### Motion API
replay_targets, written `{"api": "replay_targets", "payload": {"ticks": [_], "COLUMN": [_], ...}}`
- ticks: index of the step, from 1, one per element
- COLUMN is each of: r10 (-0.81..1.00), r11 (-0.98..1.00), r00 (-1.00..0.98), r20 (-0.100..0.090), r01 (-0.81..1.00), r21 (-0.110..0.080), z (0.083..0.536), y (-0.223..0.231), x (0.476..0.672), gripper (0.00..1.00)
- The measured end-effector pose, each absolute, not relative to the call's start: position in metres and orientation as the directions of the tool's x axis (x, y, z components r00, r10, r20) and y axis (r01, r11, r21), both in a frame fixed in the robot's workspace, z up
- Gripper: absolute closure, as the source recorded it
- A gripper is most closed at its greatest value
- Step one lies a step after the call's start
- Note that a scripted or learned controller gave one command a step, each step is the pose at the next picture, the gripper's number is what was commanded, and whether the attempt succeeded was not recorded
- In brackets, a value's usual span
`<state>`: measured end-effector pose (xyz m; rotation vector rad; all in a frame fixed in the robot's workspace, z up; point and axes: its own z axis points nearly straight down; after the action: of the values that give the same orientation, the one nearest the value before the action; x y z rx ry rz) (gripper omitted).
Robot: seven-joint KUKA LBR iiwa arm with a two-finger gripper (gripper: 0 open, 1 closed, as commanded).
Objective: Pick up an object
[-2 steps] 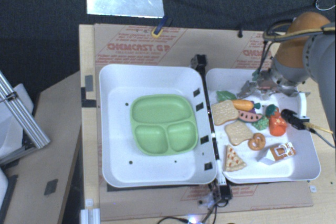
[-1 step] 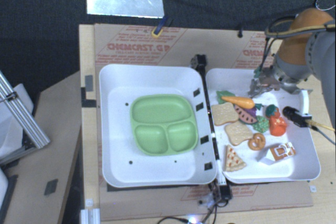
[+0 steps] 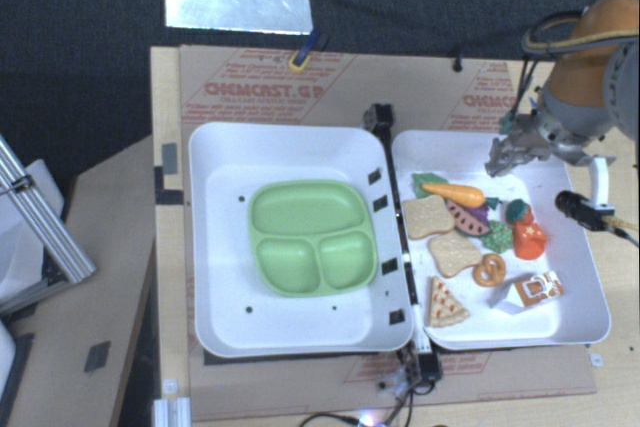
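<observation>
Toy food [image 3: 470,235] lies scattered in the right bin [image 3: 585,320]: a carrot [image 3: 455,192], bread slices [image 3: 428,215], a pretzel [image 3: 490,269], a pizza slice [image 3: 445,303] and a tomato [image 3: 528,237]. The gripper [image 3: 507,158] hangs over the bin's far end, just beyond the carrot; whether it is open or closed, nobody can tell. The left bin [image 3: 215,155] holds a green divided tray [image 3: 310,237].
</observation>
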<state>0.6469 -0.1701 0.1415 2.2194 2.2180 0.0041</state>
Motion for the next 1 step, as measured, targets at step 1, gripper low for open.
{"api": "replay_targets", "payload": {"ticks": [1], "r10": [1.000], "r11": [0.000], "r00": [0.000], "r20": [-0.002], "r01": [1.000], "r21": [0.006], "z": [0.1950], "y": [-0.1760], "x": [0.6398], "gripper": [1.00]}}
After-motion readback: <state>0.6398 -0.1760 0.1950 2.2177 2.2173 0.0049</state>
